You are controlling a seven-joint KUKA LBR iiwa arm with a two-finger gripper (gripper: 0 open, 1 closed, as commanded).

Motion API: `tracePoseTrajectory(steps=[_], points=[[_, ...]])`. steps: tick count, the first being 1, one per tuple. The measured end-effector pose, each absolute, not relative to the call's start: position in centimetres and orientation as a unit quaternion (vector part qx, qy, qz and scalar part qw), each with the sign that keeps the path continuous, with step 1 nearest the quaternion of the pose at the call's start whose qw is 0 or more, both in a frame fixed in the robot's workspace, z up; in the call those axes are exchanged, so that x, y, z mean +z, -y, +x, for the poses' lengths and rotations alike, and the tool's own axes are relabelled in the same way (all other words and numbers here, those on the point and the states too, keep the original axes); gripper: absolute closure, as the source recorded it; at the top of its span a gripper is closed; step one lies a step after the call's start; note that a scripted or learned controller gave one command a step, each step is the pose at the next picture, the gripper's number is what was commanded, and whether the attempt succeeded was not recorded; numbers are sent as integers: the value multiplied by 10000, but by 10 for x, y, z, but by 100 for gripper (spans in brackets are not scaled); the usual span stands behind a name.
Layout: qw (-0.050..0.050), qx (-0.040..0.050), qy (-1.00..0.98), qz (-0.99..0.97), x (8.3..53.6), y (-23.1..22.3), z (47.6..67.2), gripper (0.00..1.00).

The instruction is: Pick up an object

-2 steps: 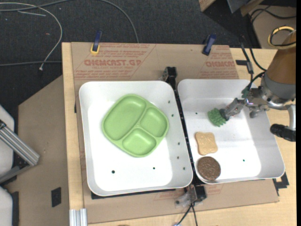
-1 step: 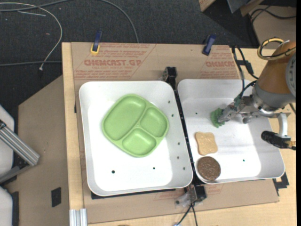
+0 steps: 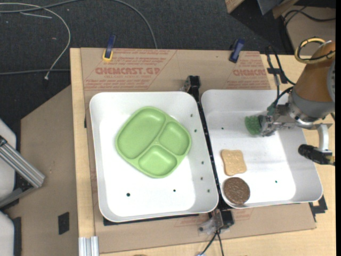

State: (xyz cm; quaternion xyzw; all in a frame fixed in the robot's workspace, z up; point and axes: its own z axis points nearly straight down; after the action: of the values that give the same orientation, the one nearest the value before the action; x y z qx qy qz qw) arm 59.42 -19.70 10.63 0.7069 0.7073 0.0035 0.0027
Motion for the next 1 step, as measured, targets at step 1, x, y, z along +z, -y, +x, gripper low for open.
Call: tracePoseTrajectory(steps=[1], points=[[28, 12, -7070, 7072, 153, 204, 594, 100]])
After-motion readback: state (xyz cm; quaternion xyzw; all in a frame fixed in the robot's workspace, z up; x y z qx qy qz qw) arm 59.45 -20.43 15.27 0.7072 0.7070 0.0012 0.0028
